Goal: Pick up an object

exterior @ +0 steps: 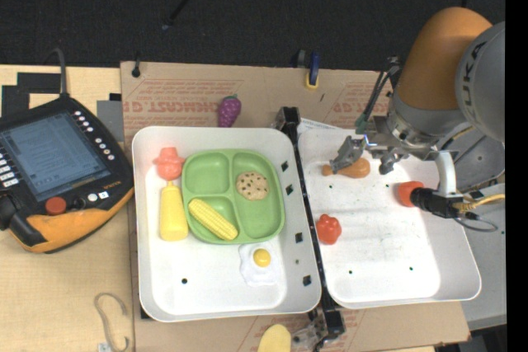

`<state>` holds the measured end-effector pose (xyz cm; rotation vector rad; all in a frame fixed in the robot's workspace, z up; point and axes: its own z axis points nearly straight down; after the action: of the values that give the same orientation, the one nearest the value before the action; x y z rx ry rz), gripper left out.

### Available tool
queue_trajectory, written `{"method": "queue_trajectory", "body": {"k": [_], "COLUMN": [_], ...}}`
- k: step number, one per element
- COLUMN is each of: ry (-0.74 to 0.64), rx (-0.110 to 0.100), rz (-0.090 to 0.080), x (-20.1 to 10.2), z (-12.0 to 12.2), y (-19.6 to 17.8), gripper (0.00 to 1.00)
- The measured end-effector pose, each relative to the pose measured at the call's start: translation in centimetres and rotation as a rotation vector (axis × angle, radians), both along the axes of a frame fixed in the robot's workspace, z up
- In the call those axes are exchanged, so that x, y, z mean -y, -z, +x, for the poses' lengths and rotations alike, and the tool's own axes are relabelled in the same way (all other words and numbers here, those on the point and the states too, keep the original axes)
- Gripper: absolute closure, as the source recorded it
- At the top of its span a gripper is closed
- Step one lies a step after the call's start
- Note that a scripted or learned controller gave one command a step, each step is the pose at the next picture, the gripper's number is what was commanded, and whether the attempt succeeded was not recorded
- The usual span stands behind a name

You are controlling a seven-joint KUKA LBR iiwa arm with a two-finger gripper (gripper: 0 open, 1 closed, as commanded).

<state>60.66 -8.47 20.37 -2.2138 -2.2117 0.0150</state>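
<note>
My gripper [365,159] hangs low over the back of the right bin [429,276], fingers spread apart. Just below its left finger [346,152] an orange-brown bread-like toy [355,170] rests on the bin floor, partly between the fingers, which are not closed on it. A red pepper toy [328,228] sits near the bin's left wall. A red-orange piece [409,194] lies to the gripper's right, next to a black cable.
The left bin [165,284] holds a green divided plate [268,214] with a cookie [252,185] and a corn cob [213,219], plus a yellow bottle [172,213], a pink toy [167,163] and a fried egg [260,261]. A purple grape [228,110] lies behind; a pendant [58,169] sits left.
</note>
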Motion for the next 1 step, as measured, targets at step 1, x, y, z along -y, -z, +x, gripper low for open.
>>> {"method": "queue_trajectory", "body": {"k": [1], "ry": [-0.002], "rx": [0.014], "rz": [-0.002], "x": [0.02], "z": [0.29], "y": [-0.8], "gripper": [0.0]}}
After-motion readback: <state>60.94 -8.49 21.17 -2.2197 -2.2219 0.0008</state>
